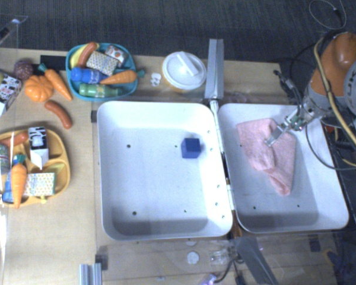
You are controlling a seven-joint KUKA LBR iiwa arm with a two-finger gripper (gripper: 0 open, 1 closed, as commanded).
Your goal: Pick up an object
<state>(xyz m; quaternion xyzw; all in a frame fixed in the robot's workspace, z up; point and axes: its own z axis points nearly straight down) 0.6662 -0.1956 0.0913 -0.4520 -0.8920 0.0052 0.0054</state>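
Bench [77, 242]: pale wooden top bearing two shallow white bins side by side.
Left bin [136, 218]: shallow white plastic tray just left of the right bin, their inner rims touching.
Right bin [320, 206]: shallow white plastic tray, the landmark for the lines below.
Arm [338, 70]: grey, with an orange band, over the right bin's upper right corner.
Cloth [268, 153]: crumpled pink fabric lying on the right bin's floor, in its middle, running from upper left to a narrow tail lower down.
Gripper [277, 135]: slim metal fingers slanting down from the arm onto the cloth's upper right part; the tips touch or press into the fabric. The jaws look narrow, close together, but I cannot tell whether fabric is pinched between them.
Block [191, 148]: small blue cube in the left bin, near the wall shared with the right bin.
Round lidded tub [184, 70]: white and yellow, on the bench beyond the right bin's upper left corner.
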